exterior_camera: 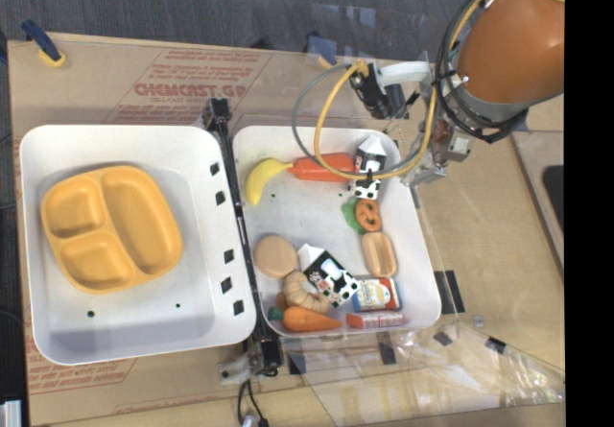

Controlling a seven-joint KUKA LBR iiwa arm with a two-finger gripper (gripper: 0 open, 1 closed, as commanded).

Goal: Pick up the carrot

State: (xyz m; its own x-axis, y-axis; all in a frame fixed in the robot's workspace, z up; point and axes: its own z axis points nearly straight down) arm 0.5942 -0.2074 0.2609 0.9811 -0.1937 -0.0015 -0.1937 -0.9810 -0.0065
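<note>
A long orange-red carrot (321, 167) lies along the far side of the right bin (419, 252), pointing left and right. My gripper (366, 174) hangs low over the bin at the carrot's right end, touching or very close to it. A second, shorter orange carrot (309, 320) rests at the bin's near edge, well away from the gripper. The arm, with its orange band (508, 36), comes in from the upper right.
The right bin also holds a yellow banana (261, 177), an orange and green slice (366, 215), a round tan bun (275, 255), a hot dog bun (379, 253), a cow-patterned carton (329, 277) and a small bottle (376, 295). A yellow divided plate (108, 225) lies in the left bin (58, 329).
</note>
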